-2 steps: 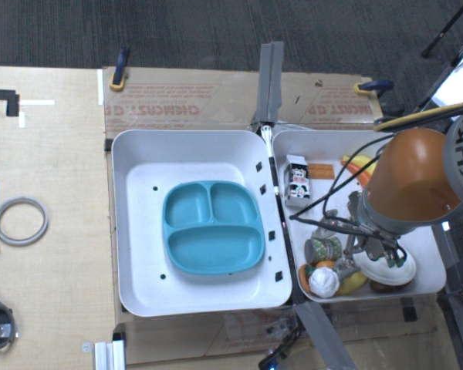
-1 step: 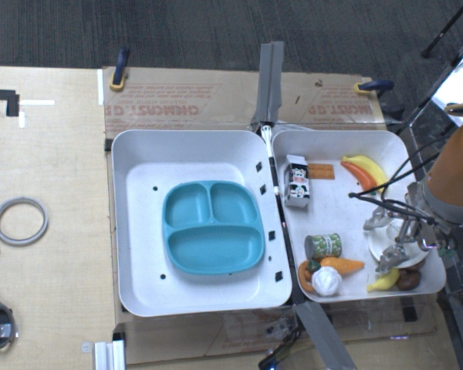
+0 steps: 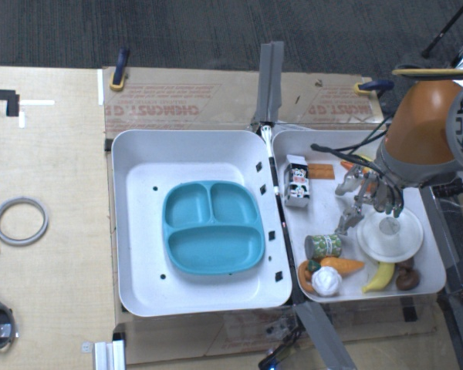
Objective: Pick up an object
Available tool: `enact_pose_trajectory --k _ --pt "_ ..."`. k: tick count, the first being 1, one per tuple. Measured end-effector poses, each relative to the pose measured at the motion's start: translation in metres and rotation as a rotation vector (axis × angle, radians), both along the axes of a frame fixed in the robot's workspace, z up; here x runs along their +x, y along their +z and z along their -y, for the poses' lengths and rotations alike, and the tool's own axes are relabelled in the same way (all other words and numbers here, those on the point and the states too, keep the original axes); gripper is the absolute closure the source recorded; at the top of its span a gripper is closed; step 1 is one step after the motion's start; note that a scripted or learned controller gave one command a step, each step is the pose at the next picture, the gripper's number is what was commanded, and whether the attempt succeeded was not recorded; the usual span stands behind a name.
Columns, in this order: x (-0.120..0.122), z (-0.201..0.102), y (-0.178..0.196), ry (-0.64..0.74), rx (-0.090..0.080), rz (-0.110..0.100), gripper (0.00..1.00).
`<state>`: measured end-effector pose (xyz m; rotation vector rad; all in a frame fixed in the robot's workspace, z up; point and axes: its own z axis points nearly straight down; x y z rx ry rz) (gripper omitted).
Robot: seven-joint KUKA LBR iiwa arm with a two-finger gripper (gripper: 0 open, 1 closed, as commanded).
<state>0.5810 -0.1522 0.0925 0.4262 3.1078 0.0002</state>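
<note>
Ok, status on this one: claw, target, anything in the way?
Claw over right bin, holding nothing seen. Green can just below it, carrot and banana close by. White dish crowds the claw's side.

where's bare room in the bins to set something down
Free: white floor of the left bin around the blue divided plate, and the plate's compartments. Crowded: the right bin, with milk carton, banana, carrot and gripper.

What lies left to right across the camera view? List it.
Tape roll → blue divided plate → small milk carton → green can → banana → brown object.
</note>
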Motion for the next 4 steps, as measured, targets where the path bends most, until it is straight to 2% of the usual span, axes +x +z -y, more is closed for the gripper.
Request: enact_pose_trajectory --k 1,2,3,4 --pt "0.020 0.008 0.000 -0.106 0.000 0.001 0.00" --pt "0.067 0.010 0.001 -0.213 0.000 0.001 0.00" --pt "0.034 -0.005 0.000 -0.385 0.001 -0.002 0.00" --pt "0.071 -0.041 0.001 -0.529 0.000 0.001 0.00"
